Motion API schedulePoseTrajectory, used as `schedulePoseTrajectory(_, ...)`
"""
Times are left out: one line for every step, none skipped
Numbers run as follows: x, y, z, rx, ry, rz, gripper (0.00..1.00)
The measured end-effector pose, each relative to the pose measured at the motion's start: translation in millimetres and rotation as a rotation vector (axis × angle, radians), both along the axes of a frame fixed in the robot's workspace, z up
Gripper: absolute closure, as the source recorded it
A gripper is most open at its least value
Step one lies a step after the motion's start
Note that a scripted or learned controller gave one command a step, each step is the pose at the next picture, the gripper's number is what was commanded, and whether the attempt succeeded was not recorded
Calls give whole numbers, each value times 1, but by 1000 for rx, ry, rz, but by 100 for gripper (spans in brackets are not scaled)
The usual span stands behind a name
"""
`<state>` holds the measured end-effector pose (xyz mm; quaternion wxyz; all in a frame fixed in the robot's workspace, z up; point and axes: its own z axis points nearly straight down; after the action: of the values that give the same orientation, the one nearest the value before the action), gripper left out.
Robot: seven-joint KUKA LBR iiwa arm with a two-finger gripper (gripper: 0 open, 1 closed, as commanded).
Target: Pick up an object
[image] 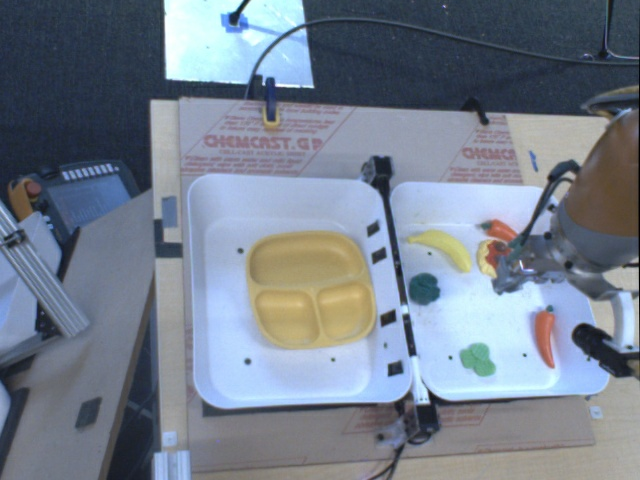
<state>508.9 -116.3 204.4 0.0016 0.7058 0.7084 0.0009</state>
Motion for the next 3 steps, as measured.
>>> schedulePoseTrajectory(5,6,46,-1,-3,1,100)
schedulePoseTrajectory(13,56,32,1,2,2,100)
schedulePoseTrajectory(21,114,38,2,1,5,100)
